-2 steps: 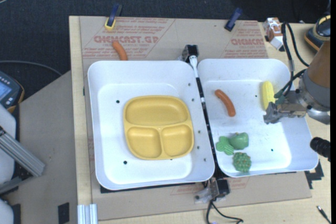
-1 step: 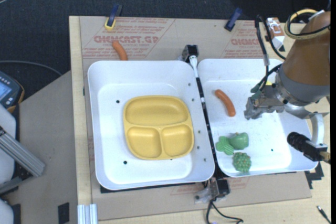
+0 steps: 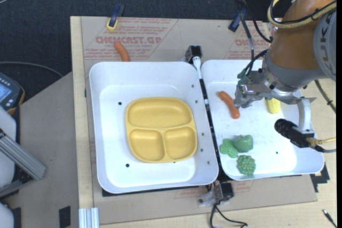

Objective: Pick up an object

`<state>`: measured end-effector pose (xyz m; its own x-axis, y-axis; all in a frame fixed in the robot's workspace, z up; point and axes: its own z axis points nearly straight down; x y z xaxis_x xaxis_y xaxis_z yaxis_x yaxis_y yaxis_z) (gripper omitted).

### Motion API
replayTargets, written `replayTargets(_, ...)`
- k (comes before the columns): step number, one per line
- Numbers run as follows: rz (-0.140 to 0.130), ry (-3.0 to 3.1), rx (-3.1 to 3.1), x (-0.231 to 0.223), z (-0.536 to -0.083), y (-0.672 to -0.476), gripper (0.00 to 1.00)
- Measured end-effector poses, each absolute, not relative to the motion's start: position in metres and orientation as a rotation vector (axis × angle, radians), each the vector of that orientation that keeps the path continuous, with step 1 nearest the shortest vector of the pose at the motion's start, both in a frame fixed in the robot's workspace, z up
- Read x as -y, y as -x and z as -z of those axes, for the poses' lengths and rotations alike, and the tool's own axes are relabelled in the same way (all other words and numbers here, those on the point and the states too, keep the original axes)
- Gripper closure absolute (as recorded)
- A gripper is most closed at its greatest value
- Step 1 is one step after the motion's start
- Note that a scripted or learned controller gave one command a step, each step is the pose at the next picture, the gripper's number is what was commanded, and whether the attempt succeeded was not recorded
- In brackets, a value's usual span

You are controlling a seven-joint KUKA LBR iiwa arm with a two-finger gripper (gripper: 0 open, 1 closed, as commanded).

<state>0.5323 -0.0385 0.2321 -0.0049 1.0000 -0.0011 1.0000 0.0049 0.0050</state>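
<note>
Gripper low over the right bin, orange sausage just to its left.

We find the gripper (image 3: 247, 94) near the upper middle of the right bin (image 3: 299, 165); whether it is open or closed we cannot tell. We note the orange sausage (image 3: 228, 103) lies on the bin floor just beside it, long axis slanting from upper left to lower right. In our judgement a short leftward shift aligns the grasp.
</note>
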Motion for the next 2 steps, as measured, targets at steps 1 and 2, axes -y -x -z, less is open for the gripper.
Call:
replayTargets(1, 0.001, -2.22, -2.226, 0.013, -0.222, -0.537, 1.0)
replayTargets(2, -0.003, -2.218, -2.22, 0.012, -0.235, -0.547, 1.0)
